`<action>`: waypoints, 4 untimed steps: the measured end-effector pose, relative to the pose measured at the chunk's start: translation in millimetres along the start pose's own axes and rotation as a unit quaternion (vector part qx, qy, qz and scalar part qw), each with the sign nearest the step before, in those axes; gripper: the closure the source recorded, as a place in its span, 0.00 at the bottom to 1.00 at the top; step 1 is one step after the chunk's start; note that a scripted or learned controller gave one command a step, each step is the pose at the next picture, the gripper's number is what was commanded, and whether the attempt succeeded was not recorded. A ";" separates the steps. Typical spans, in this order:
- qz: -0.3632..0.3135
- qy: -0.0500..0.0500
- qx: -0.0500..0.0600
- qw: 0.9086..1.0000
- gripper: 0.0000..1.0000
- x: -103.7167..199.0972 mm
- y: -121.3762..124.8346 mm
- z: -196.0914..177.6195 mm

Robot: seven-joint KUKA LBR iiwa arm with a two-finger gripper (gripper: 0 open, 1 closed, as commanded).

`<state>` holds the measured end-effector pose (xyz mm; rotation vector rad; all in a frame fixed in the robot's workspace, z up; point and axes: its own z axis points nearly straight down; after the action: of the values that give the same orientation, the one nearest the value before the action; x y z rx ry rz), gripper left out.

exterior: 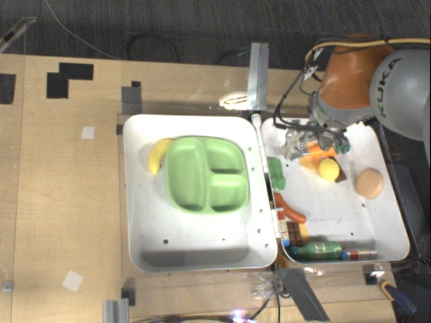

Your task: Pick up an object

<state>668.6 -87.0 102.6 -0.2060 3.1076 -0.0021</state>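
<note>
While the gripper [316, 143] hangs low over the back of the right bin [387, 180], I cannot tell its state. Just beneath and beside it lie an orange piece [311, 159] and a yellow lemon [328, 169], likely targets. This looks like the reach-and-descend step; next comes a clean closure and lift.

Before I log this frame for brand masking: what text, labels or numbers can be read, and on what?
"KUKA", running vertically on the arm, on its grey housing.
Green bottle label: too blurred to read.
Small packages near the right bin's front-left corner: print too small to read.
</note>
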 end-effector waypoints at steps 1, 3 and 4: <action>-0.083 0.006 0.000 0.997 1.00 2.8 -61.9 -80.8; 0.066 0.011 -0.001 0.998 1.00 55.3 41.4 -93.5; -0.017 0.009 -0.003 1.000 1.00 4.1 114.6 -83.5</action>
<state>647.1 26.0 185.6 -0.2618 3.1214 0.0045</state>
